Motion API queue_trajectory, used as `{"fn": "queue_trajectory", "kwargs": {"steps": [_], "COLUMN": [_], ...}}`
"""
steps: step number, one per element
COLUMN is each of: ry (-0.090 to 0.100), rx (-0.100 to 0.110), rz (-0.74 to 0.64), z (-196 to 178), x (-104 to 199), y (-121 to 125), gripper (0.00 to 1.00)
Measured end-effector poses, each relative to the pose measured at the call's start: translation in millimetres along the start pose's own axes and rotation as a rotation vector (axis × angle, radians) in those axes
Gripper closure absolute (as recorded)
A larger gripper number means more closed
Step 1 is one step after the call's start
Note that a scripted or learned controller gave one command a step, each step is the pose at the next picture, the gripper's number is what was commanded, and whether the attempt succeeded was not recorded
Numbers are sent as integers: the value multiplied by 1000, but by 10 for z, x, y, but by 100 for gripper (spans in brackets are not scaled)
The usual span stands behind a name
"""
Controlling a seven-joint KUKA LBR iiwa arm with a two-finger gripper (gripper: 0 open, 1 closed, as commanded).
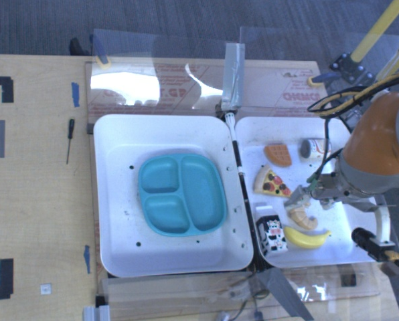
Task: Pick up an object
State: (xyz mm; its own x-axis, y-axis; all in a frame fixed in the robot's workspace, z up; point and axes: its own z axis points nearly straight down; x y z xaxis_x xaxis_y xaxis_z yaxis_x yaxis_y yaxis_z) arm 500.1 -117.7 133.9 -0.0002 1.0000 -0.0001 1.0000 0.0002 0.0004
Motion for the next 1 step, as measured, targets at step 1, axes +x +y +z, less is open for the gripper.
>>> {"fn": "queue_trajectory", "kwargs": {"steps": [1], "ry": [-3], "rx": [-12], "rz": [0], "z": [429], "x": [222], "y": [269], "gripper": [0]}}
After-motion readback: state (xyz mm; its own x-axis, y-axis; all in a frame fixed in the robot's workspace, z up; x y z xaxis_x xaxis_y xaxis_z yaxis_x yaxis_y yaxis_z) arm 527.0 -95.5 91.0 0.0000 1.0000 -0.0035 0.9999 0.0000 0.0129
